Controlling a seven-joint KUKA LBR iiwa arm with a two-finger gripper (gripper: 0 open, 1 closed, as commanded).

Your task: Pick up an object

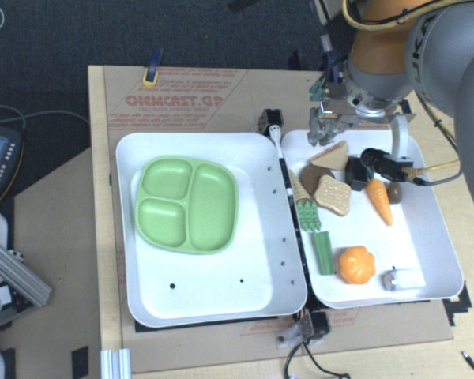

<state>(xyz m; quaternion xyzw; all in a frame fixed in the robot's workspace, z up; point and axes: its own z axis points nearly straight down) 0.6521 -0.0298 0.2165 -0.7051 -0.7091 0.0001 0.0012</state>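
Counter: brown board [182,93] with two white bins; the right bin [426,235] holds toy food.
Jaws [324,129]: low over that bin's far left corner; open or shut, I cannot tell.
Bread slice [332,195]: just below the jaws, light, stiff, probably foam.
Hold: pinch its thin edges.
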